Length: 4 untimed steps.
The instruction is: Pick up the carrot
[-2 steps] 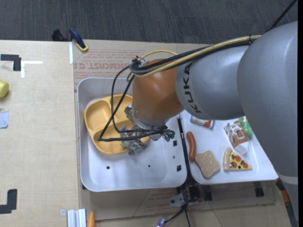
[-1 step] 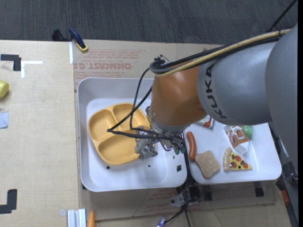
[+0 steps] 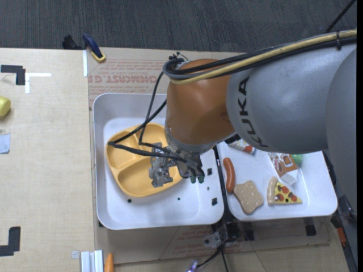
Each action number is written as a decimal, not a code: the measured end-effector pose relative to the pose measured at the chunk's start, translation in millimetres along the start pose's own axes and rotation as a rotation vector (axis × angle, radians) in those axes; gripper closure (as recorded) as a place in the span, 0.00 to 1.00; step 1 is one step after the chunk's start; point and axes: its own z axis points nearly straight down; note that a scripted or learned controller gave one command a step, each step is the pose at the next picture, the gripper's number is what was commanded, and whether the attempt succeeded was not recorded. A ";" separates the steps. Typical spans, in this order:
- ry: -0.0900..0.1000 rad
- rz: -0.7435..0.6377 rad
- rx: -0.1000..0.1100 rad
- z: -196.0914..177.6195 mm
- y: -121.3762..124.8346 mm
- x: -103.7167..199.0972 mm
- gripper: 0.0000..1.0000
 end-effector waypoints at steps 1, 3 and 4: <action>0.001 -0.020 0.001 -40.2 -47.6 -36.4 1.00; 0.007 -0.101 0.000 88.4 -41.9 -0.4 0.00; 0.006 -0.334 -0.001 111.1 4.4 9.3 0.00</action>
